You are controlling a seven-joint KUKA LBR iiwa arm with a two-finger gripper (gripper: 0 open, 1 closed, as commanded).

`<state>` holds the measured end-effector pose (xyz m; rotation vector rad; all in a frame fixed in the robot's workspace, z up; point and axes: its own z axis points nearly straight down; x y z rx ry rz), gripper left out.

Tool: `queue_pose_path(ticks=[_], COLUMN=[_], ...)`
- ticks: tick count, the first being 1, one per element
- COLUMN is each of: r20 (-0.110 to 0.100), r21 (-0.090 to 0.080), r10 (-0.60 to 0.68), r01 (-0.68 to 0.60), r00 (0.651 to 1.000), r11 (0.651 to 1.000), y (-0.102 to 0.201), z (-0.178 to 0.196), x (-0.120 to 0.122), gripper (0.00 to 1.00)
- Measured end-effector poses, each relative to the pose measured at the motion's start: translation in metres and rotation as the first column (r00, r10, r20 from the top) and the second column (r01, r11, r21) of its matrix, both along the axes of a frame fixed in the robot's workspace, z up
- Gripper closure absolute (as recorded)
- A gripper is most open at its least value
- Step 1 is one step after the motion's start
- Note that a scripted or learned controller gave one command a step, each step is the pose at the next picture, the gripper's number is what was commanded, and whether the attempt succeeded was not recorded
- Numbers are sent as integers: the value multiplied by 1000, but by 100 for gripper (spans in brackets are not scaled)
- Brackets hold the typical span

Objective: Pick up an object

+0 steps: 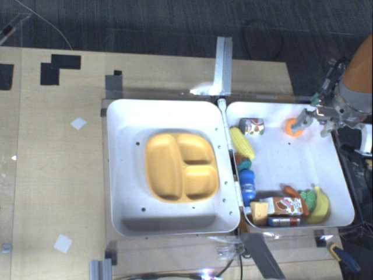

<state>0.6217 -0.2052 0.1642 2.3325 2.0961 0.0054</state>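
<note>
Gripper: the gripper hangs over the far right corner of the right bin, its two fingers apart, nothing between them
Arm: grey with an orange band, reaching in from the right edge
Orange piece: a small orange object lies on the bin floor just beside the gripper's left finger; whether they touch cannot be told
Right bin: a shallow white bin holding all the loose objects
Can: a small can lying near the far left of the right bin
Corn: a yellow corn cob along the bin's left wall, just beside the can
Blue bottle: a blue bottle below the corn, against the same wall
Near pile: a carton, a banana and other items heaped along the near wall
Left bin: a white bin with a yellow divided tray in its middle
Tabletop: pale wood tabletop under both bins
</note>
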Motion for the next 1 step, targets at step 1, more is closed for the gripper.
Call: queue_pose_path(ticks=[1], r20=[1], r21=[-1], r10=[39], r01=[-39], r00=[999], r11=[999], y=[72], z=[-76], x=[20], gripper=[0])
